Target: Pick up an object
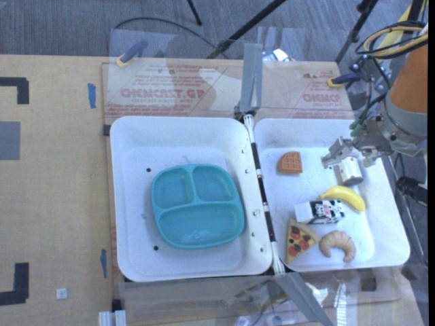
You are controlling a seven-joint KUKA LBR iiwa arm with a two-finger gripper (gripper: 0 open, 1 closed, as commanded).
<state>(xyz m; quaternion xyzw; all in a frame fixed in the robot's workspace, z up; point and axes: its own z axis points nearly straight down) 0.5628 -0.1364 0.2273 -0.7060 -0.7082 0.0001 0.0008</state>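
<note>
— Wooden table (54, 182) filled the left of my feed, with blue tape marks on it. What sat on it, left to right?

— First the left bin (129, 141), which carried a teal divided plate (197, 206) lying flat near its middle. Just beside it stood the right bin (391, 246), and that one held everything worth picking: a waffle piece (290, 163) toward the far left corner, a pizza slice (299, 241) at the near edge, a small black-and-white carton (325, 211) just above it, a croissant (338, 244) to the right of the slice, and a banana (344, 197) touching the carton's upper right.

— And the hand?

— My hand (346, 160) hung over the far right part of that bin, above the banana, with a silvery cylinder (351, 171) at its lower end. Whether that was a loose object or part of the tool, I could not tell, and I could not tell if the hand was open or closed either.

— How would you have done the pick well?

— I judged the banana the nearest target. I would have lined the hand across its narrow width, come straight down clear of the carton, and closed only once low enough, since a curved skin might slip.
</note>
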